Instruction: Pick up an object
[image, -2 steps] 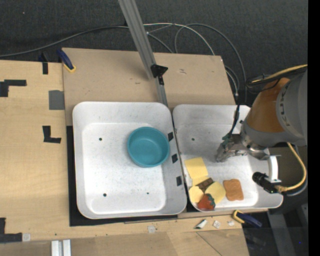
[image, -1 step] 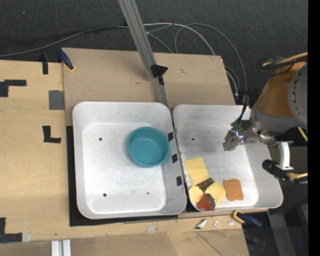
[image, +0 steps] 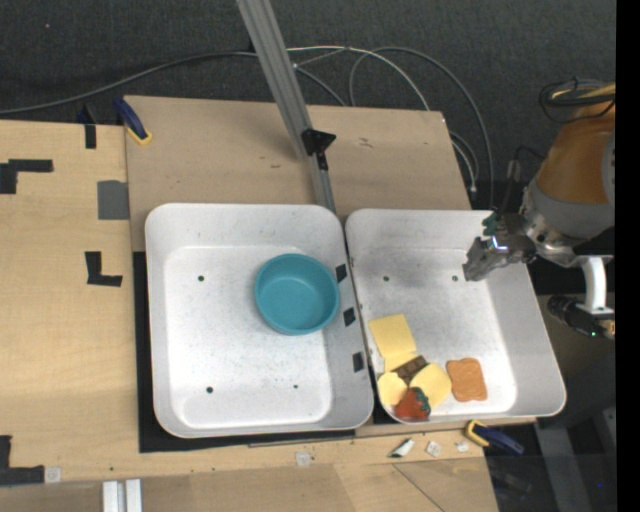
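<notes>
The gripper (image: 482, 262), holding nothing and I cannot tell its state, hangs up the right bin (image: 440, 245) from the food pile (image: 412, 375), which lies nearer the camera and leftward.

No words, letters or numbers showing anywhere that can be read, nothing written on the two white bins (image: 170, 300), nothing printed on the blue bowl (image: 295, 292), no label showing on the wooden bench (image: 60, 300)

Right bin's (image: 520, 300) upper floor lies open; food pieces (image: 420, 370) crowd its near edge.
</notes>
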